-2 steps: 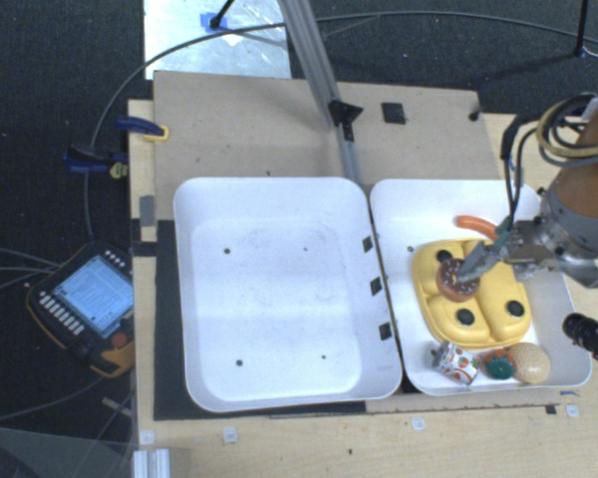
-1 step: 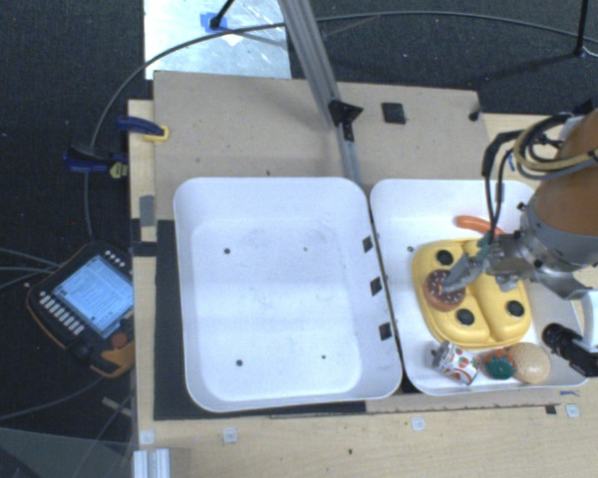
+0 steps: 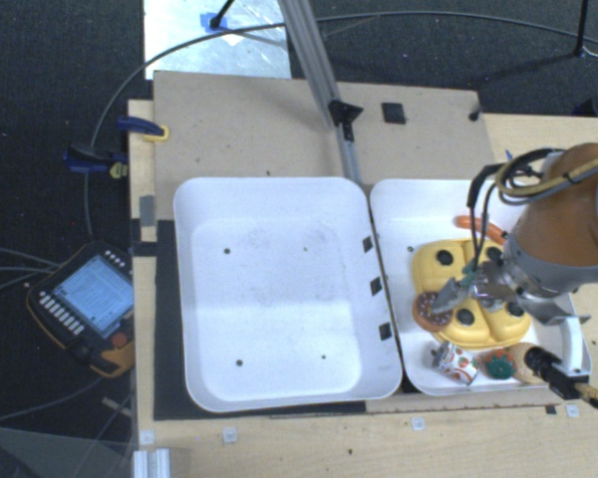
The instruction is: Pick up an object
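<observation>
A yellow toy with dark spots (image 3: 456, 292) lies in the right bin (image 3: 399, 217), toward its near right part. Touching its left edge is a small brown round piece with a patterned face (image 3: 434, 311). Just nearer, by the bin's near wall, sit a small white and red object (image 3: 457, 364) and a green ball (image 3: 498, 367). An orange item (image 3: 483, 229) peeks out beyond the yellow toy. The gripper (image 3: 470, 289) hangs right over the yellow toy, its dark fingers low against it; how far apart they stand cannot be told. The left bin (image 3: 279, 287) sits beside it on the desk (image 3: 249, 127). A handheld control pendant (image 3: 85, 302) rests off the desk's left.
</observation>
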Robot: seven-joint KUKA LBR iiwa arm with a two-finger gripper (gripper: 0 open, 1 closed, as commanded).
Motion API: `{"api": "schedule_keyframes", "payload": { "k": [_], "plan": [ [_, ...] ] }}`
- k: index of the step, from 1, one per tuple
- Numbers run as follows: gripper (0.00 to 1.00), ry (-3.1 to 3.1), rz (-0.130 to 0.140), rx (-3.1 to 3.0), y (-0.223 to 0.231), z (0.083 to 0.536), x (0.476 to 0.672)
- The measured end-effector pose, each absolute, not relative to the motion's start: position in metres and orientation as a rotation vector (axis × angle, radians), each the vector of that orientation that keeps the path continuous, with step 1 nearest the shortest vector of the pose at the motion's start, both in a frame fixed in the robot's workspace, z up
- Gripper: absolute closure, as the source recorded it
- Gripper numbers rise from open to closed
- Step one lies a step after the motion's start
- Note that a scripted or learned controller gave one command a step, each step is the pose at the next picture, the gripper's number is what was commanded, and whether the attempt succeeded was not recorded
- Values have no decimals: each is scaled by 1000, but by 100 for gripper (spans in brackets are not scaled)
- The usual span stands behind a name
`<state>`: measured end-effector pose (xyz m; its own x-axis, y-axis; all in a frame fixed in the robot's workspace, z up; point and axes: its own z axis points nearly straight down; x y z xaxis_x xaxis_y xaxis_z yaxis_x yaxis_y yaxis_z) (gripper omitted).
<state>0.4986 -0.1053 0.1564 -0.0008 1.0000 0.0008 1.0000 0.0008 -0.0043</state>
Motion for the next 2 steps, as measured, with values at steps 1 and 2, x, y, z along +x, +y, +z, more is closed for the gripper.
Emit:
{"api": "schedule_keyframes", "payload": {
  "k": [1,2],
  "plan": [
    [0,-2223,-1,-2219,-104,115,498],
    [100,-2232,-12,-2225,-104,131,502]
  ]
}}
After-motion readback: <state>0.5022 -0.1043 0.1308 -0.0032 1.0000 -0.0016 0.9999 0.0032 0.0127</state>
